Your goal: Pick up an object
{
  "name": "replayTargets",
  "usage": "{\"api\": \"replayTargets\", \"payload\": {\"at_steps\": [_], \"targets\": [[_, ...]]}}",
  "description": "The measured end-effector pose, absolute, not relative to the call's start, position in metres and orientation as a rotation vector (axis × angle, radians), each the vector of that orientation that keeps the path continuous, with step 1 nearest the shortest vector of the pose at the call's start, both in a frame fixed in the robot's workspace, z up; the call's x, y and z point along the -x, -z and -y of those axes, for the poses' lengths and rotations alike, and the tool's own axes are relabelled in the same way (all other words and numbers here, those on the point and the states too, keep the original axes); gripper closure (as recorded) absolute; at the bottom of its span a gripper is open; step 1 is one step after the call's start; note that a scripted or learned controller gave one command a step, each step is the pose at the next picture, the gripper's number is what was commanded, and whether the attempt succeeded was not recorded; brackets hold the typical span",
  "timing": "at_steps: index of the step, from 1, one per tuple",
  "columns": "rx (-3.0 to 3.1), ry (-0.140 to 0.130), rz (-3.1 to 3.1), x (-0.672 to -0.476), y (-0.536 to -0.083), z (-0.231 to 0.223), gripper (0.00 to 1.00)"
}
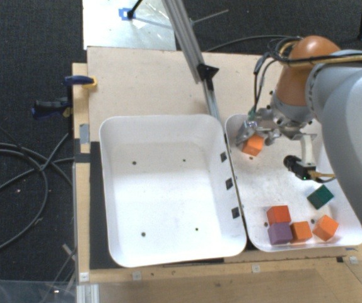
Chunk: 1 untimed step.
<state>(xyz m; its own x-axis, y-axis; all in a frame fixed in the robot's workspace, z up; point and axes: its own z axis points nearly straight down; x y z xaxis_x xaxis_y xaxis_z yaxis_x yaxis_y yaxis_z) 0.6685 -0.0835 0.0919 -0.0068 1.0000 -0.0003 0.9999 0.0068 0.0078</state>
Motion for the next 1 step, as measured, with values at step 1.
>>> {"api": "replayTargets", "payload": {"at_steps": [1], "targets": [[-2.207,-0.003,-2.227,-0.6675,-0.1028,0.0848,1.0]]}}
